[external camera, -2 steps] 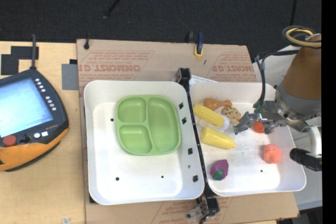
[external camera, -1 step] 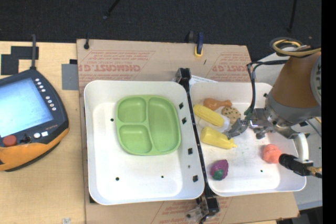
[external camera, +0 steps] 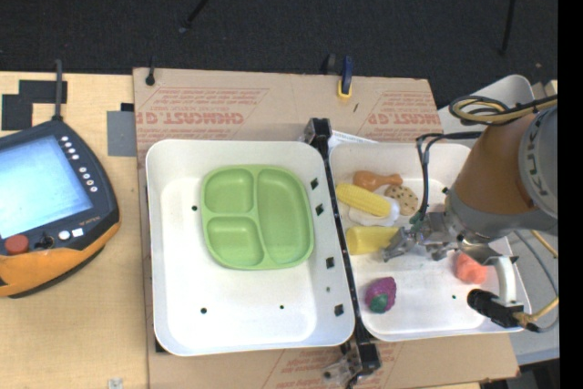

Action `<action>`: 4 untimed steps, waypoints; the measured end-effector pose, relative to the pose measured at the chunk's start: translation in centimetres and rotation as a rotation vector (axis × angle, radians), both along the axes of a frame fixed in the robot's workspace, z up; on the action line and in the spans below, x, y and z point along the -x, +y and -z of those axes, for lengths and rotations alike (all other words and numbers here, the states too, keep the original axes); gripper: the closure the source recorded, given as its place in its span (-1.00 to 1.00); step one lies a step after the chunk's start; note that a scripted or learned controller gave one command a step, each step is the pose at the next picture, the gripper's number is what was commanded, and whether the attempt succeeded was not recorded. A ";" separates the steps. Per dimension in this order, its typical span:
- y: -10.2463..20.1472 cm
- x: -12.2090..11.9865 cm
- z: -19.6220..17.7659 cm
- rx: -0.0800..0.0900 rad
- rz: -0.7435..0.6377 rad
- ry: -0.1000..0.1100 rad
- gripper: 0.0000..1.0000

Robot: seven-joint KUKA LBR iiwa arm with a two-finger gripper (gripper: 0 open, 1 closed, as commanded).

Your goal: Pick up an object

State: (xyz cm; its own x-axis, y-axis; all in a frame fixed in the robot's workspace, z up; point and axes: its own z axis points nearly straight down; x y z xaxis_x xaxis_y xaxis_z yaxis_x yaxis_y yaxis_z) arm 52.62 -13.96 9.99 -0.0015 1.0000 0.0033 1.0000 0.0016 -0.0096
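Looking down at a slant on the bench, the camera view takes in two shallow white bins set side by side on a cardboard sheet (external camera: 273, 109). Red print on the cardboard is upside down in this view and too small to read with confidence.

Left bin (external camera: 182, 305): holds a light green divided plate (external camera: 257, 218) with three compartments, lying flat near the bin's middle.

Right bin (external camera: 428, 323): holds the toy foods. An ear of yellow corn (external camera: 362, 199) lies with its long axis running from upper left to lower right, its right end beside a tan speckled cookie (external camera: 399, 195). An orange-brown drumstick shape (external camera: 376, 179) lies just above the corn, long axis roughly left to right. A yellow block (external camera: 369, 240) sits below the corn. A purple and green piece (external camera: 381, 293) rests apart from the others, near the bin's front. A pink-orange lump (external camera: 471, 268) lies at the bin's right side, partly under the arm.

The arm's orange band (external camera: 496, 173) enters from the right. The gripper (external camera: 407, 243) sits low in the right bin, just beside the yellow block's right end. Whether its fingers are spread or closed cannot be told, and nothing is seen between them.

A control pendant (external camera: 50, 196) with a lit screen and orange casing lies well left of the bins; its labels are illegible. A blue and yellow clamp (external camera: 345, 77) grips the cardboard's far edge.
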 end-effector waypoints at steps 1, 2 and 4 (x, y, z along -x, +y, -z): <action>0.1 0.1 1.3 0.001 0.002 -0.004 -1.00; -0.2 0.0 0.2 0.001 0.010 -0.005 1.00; 0.3 -0.6 -12.2 0.004 0.001 -0.013 1.00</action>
State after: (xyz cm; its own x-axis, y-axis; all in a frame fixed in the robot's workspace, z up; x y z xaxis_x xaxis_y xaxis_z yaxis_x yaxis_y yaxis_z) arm 53.18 -13.65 22.17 -0.0010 1.0000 -0.0005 1.0000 0.0010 0.0036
